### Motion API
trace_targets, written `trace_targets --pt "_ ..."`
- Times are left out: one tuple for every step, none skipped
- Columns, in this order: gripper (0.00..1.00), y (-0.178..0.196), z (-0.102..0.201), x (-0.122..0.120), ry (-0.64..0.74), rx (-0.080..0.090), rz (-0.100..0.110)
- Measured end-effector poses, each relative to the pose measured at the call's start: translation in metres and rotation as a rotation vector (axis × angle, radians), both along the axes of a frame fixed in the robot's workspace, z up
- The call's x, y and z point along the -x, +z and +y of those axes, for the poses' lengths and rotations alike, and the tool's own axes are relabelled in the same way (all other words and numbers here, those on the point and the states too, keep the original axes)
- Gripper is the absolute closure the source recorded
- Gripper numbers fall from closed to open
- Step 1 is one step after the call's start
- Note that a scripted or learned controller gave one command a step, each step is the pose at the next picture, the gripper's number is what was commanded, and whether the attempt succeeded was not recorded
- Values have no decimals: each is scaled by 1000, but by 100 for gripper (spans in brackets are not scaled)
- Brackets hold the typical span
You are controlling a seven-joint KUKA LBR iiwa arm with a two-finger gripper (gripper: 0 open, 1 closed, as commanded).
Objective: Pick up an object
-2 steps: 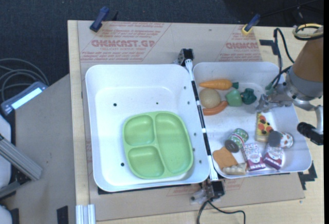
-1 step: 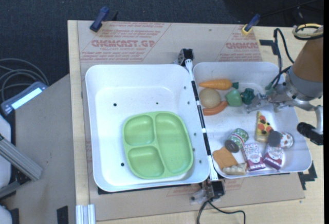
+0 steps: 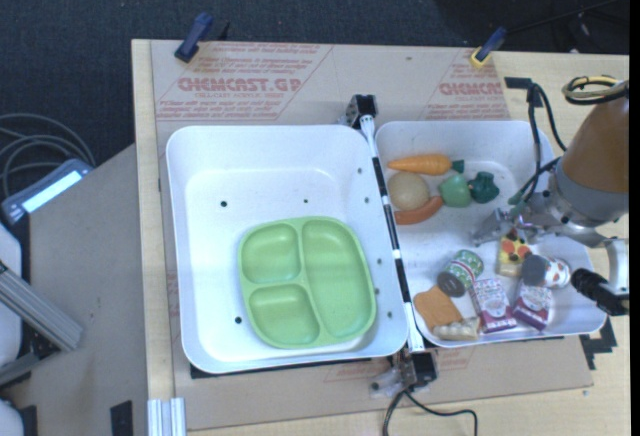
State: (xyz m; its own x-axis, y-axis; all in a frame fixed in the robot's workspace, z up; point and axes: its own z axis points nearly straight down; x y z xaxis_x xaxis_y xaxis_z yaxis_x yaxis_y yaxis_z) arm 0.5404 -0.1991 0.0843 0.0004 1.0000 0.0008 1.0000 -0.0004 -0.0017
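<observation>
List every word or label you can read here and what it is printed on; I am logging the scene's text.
"CHEMCAST GP": red print on the brown sheet behind the left bin, repeated partly behind the right bin; the smaller lines beneath are too blurred to read.
Red-and-white packet: print too small to read.
Green can: label too blurred to read.

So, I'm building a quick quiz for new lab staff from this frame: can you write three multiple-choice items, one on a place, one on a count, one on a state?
1. Where is the green tray?
A. left bin
B. right bin
C. bench top

2. How many compartments does it have?
A. two
B. three
C. five

3. How does the carrot lie?
A. flat in the right bin
B. on the tray
C. upright in the left bin

Key: 1 A, it sits in the left bin. 2 B, three hollows show. 3 A, it lies by the far wall.
</observation>
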Motion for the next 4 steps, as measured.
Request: trace_targets --pt "0 0 0 35 0 0 0" --pt "0 0 -8 4 1 2 -3" --pt "100 10 -8 4 1 3 -5" --pt "100 78 51 7 2 1 -3"
